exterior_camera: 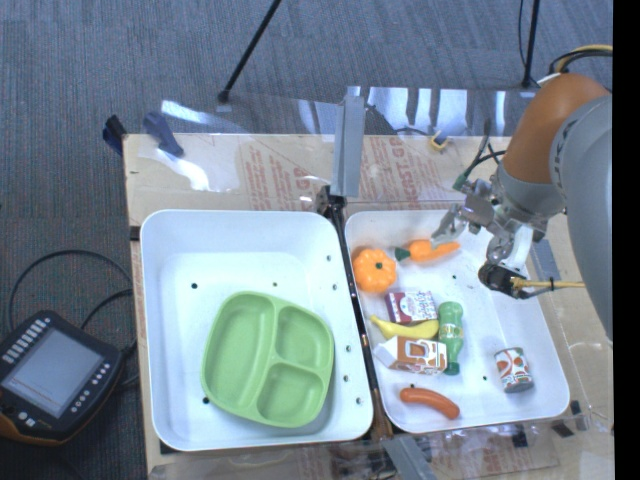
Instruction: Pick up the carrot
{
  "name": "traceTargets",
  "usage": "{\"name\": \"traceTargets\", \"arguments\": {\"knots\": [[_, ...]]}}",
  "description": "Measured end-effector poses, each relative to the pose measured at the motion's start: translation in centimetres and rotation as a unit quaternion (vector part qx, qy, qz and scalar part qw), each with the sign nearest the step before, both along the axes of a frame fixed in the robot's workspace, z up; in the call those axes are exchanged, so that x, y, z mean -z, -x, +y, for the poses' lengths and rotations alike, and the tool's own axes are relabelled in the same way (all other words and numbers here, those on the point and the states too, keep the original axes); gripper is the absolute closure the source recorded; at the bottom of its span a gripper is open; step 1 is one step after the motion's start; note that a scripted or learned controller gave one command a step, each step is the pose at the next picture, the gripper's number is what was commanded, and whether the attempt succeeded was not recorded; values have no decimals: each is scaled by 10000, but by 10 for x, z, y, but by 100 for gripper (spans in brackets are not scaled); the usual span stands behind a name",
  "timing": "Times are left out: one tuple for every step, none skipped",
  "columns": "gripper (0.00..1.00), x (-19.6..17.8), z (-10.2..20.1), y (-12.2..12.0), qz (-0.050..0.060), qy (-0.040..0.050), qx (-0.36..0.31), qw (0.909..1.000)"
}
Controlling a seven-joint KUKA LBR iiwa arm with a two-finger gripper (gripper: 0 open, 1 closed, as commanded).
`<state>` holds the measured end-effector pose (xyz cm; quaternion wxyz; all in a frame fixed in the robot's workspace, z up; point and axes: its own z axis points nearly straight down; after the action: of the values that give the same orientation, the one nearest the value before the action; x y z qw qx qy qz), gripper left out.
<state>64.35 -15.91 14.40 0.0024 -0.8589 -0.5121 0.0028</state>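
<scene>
Carrot (433, 251) behind pumpkin (374, 269)

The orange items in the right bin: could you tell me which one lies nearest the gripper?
The carrot, green-topped, lies at the bin's back just left of the gripper. The round pumpkin and the sausage lie farther off.

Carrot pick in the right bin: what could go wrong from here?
The gripper sits at the carrot's outer tip, so a grasp may catch just the end and slip. The orange pumpkin lies close beside the carrot's leafy end and could get nudged. The carrot lies near the right bin's back wall, leaving little room.
</scene>
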Motion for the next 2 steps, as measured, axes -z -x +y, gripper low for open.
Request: {"name": "traceTargets", "arguments": {"knots": [[0, 35, 4, 26, 13, -5, 160, 9999], [0, -28, -36, -1, -7, 1, 131, 9999]]}}
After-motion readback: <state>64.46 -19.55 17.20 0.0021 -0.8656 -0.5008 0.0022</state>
